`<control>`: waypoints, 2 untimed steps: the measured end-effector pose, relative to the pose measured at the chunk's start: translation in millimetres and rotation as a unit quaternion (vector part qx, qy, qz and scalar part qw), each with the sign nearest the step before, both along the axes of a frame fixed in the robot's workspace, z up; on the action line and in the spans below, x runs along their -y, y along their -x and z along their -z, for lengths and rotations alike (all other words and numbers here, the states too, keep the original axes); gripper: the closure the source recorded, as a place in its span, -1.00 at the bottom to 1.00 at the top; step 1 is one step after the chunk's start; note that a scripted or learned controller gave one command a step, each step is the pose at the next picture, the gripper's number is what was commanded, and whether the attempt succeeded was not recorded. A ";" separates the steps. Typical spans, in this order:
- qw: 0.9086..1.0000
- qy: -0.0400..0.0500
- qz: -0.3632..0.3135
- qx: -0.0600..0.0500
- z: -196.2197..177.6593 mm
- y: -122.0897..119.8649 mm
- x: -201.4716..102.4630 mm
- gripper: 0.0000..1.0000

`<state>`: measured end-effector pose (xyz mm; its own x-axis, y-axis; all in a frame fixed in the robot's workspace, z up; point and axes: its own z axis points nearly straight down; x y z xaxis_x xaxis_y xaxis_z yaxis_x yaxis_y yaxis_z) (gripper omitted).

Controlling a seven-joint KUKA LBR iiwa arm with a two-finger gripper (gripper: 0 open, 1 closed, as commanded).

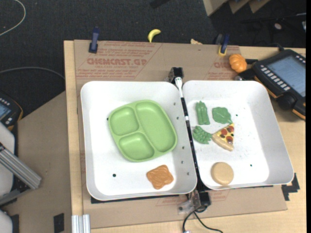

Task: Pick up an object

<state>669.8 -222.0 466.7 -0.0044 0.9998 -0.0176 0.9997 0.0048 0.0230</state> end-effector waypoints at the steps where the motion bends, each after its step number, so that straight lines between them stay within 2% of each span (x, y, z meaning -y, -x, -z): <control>1: 1.000 0.002 0.000 0.002 -11.3 -0.6 -0.4 1.00; 2: 1.000 0.003 -0.001 0.005 -22.6 -1.2 -0.8 1.00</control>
<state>671.0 -221.2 489.3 -0.0057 0.9997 -0.0243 0.9995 0.0065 0.0321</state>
